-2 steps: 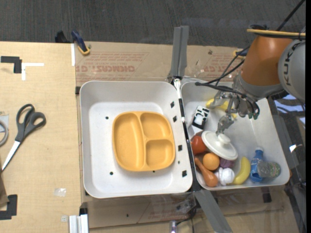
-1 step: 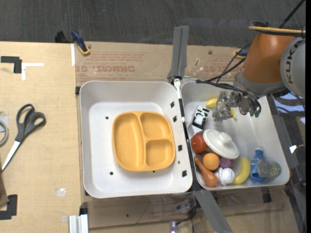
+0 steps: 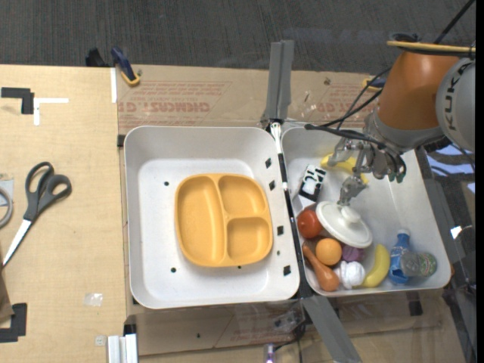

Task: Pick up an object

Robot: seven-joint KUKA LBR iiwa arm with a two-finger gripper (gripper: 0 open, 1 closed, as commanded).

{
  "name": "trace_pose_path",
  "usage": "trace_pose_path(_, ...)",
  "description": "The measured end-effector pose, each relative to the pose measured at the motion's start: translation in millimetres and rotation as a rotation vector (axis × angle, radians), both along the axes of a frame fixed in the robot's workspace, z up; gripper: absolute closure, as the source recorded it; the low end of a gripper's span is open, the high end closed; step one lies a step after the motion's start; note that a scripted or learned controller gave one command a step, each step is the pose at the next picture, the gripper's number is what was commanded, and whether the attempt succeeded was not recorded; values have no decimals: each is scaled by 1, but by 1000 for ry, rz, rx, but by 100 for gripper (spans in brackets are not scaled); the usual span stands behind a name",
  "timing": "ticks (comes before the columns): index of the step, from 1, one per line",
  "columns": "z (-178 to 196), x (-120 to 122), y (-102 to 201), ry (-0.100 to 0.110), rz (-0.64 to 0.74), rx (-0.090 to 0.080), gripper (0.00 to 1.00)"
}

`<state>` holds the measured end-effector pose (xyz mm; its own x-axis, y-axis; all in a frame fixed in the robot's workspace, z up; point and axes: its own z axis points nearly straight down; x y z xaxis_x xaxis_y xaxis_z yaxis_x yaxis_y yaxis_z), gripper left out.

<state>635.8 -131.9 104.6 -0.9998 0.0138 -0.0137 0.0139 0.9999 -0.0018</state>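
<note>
**Arm over the right bin, gripper above the white lid**

From my remote station I see the bench carrying two white bins side by side. The grey arm, with its orange band, reaches in from the right and hangs over the right bin. The left bin holds a yellow divided plate with three compartments, lying flat near the bin's centre.

The gripper points down toward the right bin's middle, its tip just above or touching a white round lid; I cannot tell which, and I cannot tell how the tool is set.

Objects crowd the right bin's near-left corner. The lid lies tilted on top of a red tomato and an orange ball. A banana lies just right of these, beside a blue bottle. A carrot lies along the near wall. A black-and-white item sits near the left wall.

Scissors lie on the bench, well left of the bins.
</note>
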Motion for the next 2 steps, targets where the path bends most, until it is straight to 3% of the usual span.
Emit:
trace_pose_path(1,-7,22,-90,14,-166,5,0)
trace_pose_path(2,-4,21,-62,4,-352,3,0)
